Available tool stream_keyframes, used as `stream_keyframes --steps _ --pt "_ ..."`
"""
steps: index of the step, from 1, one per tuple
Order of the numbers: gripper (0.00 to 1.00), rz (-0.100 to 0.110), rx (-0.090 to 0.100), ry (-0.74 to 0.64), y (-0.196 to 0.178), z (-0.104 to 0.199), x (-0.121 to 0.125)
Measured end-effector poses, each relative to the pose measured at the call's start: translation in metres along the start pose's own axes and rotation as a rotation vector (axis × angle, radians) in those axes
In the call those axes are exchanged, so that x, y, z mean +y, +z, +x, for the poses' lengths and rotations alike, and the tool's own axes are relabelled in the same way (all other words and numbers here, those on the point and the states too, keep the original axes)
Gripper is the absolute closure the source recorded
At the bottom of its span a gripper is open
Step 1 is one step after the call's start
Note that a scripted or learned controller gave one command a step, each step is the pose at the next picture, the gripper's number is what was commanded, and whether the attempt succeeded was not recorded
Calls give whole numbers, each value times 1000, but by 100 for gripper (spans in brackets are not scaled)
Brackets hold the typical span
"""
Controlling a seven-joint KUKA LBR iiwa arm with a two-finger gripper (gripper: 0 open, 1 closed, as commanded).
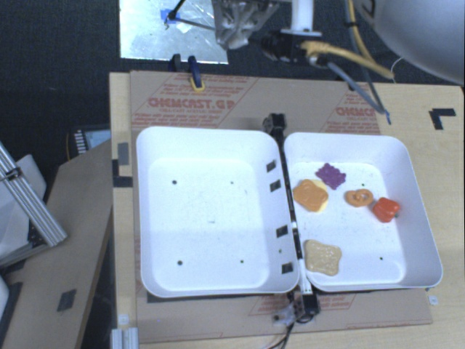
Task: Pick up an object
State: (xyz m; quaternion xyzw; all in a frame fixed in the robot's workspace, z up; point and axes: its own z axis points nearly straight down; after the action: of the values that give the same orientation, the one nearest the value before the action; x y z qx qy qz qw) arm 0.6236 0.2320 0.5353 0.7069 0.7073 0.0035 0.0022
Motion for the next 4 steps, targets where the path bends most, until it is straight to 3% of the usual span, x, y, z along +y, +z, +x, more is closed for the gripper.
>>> stream_keyframes --steps 1,2,4 --pt "100 18 -6 4 85 -63 -54" --pt "100 2 3 -10 26 -12 -90" --pt "100 2 3 -9 7 -14 -87"
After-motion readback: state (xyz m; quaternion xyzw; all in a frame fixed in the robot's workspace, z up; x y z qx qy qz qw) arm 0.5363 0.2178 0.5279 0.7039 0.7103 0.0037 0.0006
